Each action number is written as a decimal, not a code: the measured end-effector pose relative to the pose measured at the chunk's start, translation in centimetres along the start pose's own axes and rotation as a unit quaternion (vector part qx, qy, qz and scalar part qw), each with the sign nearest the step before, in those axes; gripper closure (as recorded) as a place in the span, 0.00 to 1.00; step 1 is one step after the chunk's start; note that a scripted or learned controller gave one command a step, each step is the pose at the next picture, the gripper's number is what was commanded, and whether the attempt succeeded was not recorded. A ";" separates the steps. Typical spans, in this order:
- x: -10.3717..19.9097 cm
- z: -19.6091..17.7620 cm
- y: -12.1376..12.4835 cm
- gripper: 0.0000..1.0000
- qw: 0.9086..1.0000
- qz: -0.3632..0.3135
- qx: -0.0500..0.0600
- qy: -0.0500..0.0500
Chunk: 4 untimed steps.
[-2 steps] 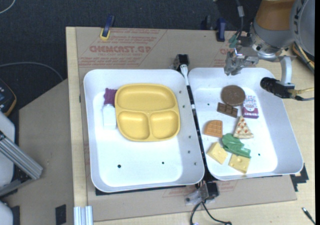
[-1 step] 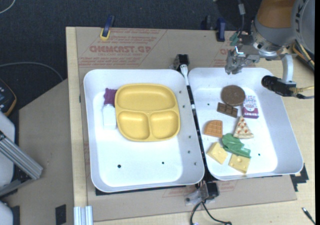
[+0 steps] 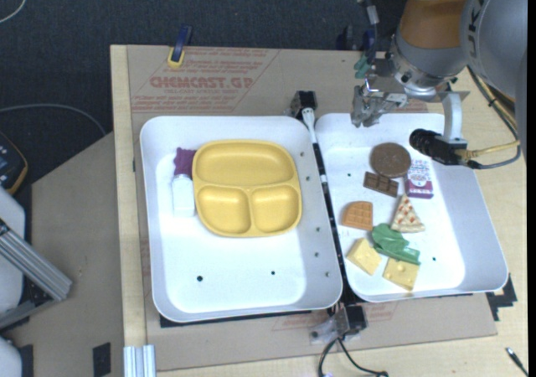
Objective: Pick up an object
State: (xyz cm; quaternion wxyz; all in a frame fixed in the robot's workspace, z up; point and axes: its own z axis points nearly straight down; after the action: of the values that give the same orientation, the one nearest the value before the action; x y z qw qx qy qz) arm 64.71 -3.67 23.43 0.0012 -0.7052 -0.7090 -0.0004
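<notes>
My gripper point(image 3: 366, 117) hangs over the far left corner of the right bin point(image 3: 469, 275), above the bin floor, with nothing between its fingers as far as I can see. Toy food lies in that bin: a brown round cookie point(image 3: 391, 157), a chocolate bar piece point(image 3: 381, 183), a waffle point(image 3: 358, 215), a pizza slice point(image 3: 407, 216), a green piece point(image 3: 394, 242), two cheese blocks point(image 3: 364, 256) and a purple-white packet point(image 3: 419, 177). The nearest of them, the cookie, lies below and right of the gripper.
The left bin point(image 3: 167, 283) bears a yellow divided plate point(image 3: 247, 186), with a white bottle point(image 3: 182, 196) and a purple item point(image 3: 183, 160) beside it. A black clip point(image 3: 303, 103) sits on the rim between bins. A black camera unit point(image 3: 435, 147) hangs off the wrist.
</notes>
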 end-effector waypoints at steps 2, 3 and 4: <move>1.6 0.9 -0.1 1.00 1.000 0.002 -0.002 -0.001; 1.8 1.4 -0.6 1.00 1.000 0.002 0.000 -0.001; 1.5 0.3 -1.8 1.00 1.000 0.003 0.000 -0.001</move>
State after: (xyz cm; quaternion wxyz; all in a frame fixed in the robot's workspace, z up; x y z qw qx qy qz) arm 62.95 -2.17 23.13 0.0010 -0.7073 -0.7069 0.0004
